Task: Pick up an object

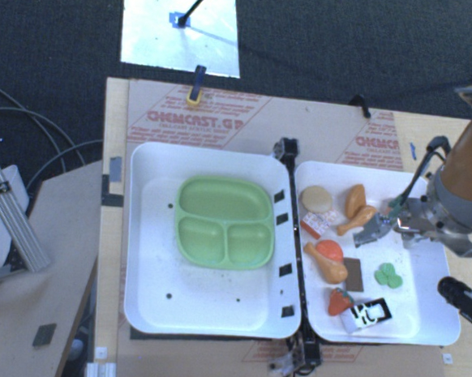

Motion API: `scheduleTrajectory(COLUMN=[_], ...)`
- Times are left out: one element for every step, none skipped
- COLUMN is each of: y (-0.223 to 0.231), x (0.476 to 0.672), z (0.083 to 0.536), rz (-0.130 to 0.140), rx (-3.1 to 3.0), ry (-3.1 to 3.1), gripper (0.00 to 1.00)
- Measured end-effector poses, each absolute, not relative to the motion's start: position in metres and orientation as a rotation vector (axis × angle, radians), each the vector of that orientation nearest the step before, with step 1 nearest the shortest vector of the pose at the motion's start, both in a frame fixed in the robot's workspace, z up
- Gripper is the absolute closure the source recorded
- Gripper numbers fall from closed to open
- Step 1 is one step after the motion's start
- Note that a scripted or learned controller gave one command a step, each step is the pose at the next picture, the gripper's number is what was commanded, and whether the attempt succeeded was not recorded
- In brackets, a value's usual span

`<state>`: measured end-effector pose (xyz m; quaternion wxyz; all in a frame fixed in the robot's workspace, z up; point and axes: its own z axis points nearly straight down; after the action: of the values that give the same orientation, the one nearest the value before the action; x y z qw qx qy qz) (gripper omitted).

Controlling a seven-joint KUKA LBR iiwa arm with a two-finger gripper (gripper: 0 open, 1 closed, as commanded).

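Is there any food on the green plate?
No, it is empty. The green plate lies in the left bin, its three sections bare. The toy food is in the right bin.

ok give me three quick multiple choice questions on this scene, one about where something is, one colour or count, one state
1. Where does the green divided tray sit?
A. in the left bin
B. in the right bin
C. on the floor

2. How many compartments does the tray have?
A. two
B. three
C. five

3. Where is the gripper?
A. over the left bin
B. over the right bin
C. off the bench

Answers:
1. A, it lies in the middle of the left bin.
2. B, one wide section above two smaller ones.
3. B, it hangs over the right bin beside the toy foods.
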<state>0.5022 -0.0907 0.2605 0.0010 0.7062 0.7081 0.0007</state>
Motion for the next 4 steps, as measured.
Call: scheduleTrajectory(y=[-0.023,-0.027,-0.027,-0.027], x=[0.487,0.488,0.488,0.488], z=[0.24,0.252,0.252,0.252], rz=[0.002,0.006,0.006,0.006], rx=[2.212,2.217,2.217,2.217], ry=[2.233,2.223,2.222,2.222], gripper=[0.0,1.0,0.0,0.0])
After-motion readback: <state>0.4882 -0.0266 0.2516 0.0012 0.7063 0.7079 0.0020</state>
